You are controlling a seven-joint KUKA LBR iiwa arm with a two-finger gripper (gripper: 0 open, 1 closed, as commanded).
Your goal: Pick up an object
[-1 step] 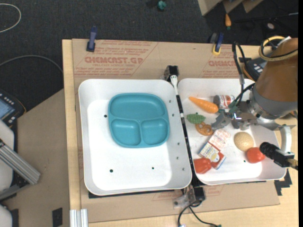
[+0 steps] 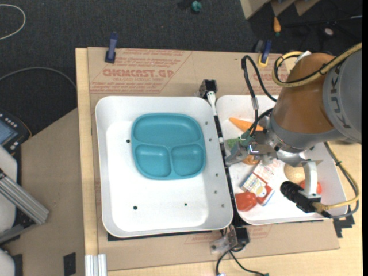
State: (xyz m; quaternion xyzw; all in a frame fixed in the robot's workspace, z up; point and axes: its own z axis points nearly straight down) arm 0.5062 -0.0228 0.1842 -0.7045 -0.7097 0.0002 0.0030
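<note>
Camera view: tool (image 2: 244,148) low in right bin (image 2: 287,214) among clutter; grip state unclear, wrist blocks sight.

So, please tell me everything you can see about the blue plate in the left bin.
The blue plate is a teal, rounded-rectangle tray, smooth like plastic, with three sections: one wide section across the far side and two smaller ones on the near side. It lies flat and right way up on the floor of the left bin, in the far half, roughly centred from side to side. Nothing rests in it, and it touches only the bin floor. The gripper is over the right bin, apart from it.
</note>
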